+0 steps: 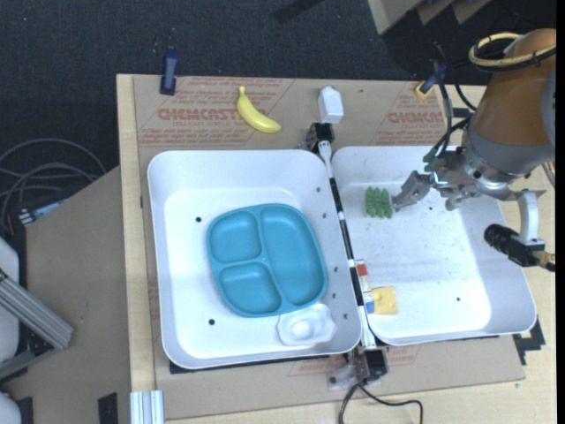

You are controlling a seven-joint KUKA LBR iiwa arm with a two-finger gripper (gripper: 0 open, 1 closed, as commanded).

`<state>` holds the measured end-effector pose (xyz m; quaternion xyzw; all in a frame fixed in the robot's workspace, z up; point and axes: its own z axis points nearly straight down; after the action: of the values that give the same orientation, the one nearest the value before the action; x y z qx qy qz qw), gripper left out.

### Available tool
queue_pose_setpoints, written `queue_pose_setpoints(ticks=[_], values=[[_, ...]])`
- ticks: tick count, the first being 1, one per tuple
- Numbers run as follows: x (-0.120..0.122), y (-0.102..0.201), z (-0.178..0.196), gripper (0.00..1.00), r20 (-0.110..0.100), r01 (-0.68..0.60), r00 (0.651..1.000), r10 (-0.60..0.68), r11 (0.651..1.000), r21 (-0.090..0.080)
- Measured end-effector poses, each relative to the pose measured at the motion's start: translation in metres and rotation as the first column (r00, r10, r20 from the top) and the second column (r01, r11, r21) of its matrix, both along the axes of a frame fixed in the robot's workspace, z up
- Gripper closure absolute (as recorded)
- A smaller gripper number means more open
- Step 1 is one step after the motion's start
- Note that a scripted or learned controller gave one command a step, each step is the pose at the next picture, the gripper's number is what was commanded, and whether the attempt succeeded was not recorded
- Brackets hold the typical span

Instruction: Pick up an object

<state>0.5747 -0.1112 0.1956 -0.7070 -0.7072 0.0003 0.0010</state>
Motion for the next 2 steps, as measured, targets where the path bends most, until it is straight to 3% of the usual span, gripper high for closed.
queue_pose_setpoints(ticks=[1,2], values=[[0.029,0.017,-0.108,0.00,-0.002,0.000,1.000,0.000,1.000,0.000],[0.081,0.012,-0.111,0.00,0.003,-0.001,1.000,0.001,1.000,-0.001]])
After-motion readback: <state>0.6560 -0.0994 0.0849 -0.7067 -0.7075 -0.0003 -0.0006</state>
